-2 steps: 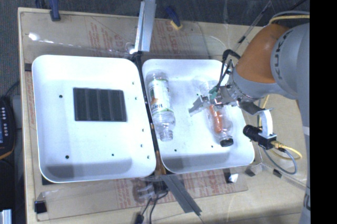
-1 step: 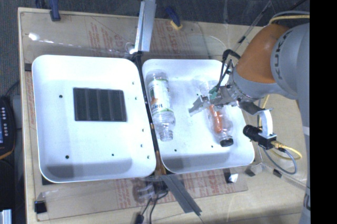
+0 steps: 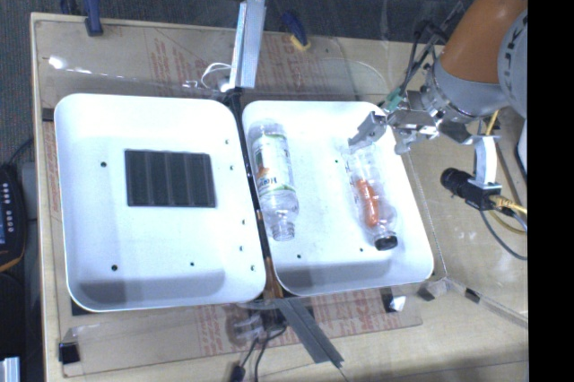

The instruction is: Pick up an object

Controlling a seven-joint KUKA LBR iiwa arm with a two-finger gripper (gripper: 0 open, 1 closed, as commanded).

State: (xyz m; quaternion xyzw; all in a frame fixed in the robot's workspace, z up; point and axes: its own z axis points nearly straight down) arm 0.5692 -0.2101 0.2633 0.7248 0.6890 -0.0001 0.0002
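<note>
Two clear bottles lie in the right bin (image 3: 305, 277). A plastic bottle with a green and white label (image 3: 272, 178) rests along the bin's left side, cap toward the front. A slim clear bottle with orange contents and a black cap (image 3: 373, 203) lies on the right side. My gripper (image 3: 369, 129) hangs over the bin's back right corner, just above the far end of the slim bottle. Nothing is seen held in it.
The left bin (image 3: 90, 237) holds a dark ribbed rectangular pad (image 3: 170, 178) near its middle. A metal upright (image 3: 247, 44) stands behind the seam between the bins. Blue clamps (image 3: 91, 11) grip the bench's back edge.
</note>
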